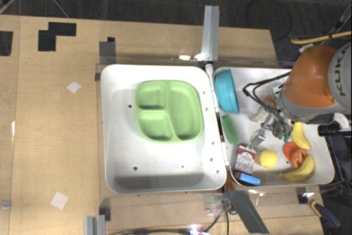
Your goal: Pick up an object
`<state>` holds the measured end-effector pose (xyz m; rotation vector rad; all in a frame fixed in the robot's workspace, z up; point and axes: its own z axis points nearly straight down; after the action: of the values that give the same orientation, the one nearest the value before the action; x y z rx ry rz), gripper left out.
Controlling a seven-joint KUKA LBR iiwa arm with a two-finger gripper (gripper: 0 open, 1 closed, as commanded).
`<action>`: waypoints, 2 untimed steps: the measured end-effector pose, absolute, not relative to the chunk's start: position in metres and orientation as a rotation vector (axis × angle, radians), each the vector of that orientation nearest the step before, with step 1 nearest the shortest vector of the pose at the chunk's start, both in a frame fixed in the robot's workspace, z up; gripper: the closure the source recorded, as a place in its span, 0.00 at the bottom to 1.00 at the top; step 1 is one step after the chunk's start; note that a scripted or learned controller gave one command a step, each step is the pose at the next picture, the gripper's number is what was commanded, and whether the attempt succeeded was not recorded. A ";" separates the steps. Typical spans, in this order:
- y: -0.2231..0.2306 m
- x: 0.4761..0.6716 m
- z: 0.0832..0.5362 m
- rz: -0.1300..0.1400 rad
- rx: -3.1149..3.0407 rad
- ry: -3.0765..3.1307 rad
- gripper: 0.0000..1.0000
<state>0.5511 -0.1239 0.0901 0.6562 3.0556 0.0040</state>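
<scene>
The worktop (49, 135) is pale tan wood with black squares. Both bins (118, 173) are white. The left one holds a light green divided tray (168, 110); the right has a turquoise bowl (226, 91), a yellow ball (268, 159), a yellow banana (300, 170) and a red-and-white packet (245, 160). The arm (311, 85) shows orange and grey

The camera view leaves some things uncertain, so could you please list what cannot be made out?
- Pincer: small and cluttered in the camera view; its grip state cannot be judged.
- Right bin: the arm's orange band hides part of its floor.
- Red packet: label too small to read.
- Items near the banana: overlapping, so the red-orange piece cannot be identified.
</scene>
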 end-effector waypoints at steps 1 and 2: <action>-0.114 0.534 0.091 -0.001 0.553 3.072 0.00; -0.136 0.613 0.113 -0.001 0.312 3.113 0.00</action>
<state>0.6132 -0.1364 0.1132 0.3118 3.1125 -0.0010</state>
